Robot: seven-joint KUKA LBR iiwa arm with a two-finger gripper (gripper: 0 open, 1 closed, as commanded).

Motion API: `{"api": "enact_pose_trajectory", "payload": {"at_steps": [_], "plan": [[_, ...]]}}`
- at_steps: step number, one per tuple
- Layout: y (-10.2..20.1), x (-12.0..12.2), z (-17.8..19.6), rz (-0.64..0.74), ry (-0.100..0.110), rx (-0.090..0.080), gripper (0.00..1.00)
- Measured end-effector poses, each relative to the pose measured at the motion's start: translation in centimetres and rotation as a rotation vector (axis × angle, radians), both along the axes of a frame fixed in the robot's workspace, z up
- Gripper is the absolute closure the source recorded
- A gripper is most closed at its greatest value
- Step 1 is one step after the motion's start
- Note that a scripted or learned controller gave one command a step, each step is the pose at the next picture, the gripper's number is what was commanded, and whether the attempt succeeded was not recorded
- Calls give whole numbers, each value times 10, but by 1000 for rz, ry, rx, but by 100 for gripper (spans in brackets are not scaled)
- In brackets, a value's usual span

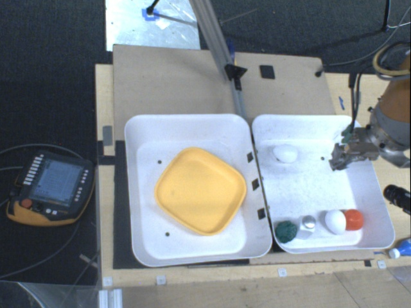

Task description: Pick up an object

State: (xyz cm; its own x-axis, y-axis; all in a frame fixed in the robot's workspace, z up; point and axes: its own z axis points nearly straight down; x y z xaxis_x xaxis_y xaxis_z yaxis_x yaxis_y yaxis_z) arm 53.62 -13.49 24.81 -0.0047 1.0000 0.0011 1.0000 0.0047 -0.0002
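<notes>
While the arm reaches in from the right, the gripper point(339, 159) hangs over the right bin point(302, 128), near its right wall. Whether it is released or clenched I cannot tell. Nothing shows in it. A white egg point(285, 153) lies to its left, well apart. Along the front wall lie a green ball point(286, 231), a metal piece point(308, 222), a white ball point(334, 221) and a red ball point(354, 219). A yellow plate point(200, 190) lies in the left bin point(138, 172).

Right bin point(359, 191) centre floor open; four small objects point(318, 223) crowd front wall, white egg point(285, 153) near back.
</notes>
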Motion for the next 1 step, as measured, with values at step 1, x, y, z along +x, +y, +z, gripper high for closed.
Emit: {"api": "enact_pose_trajectory", "payload": {"at_steps": [1], "plan": [[53, -4, -13, 0, 0, 0, 100]]}}
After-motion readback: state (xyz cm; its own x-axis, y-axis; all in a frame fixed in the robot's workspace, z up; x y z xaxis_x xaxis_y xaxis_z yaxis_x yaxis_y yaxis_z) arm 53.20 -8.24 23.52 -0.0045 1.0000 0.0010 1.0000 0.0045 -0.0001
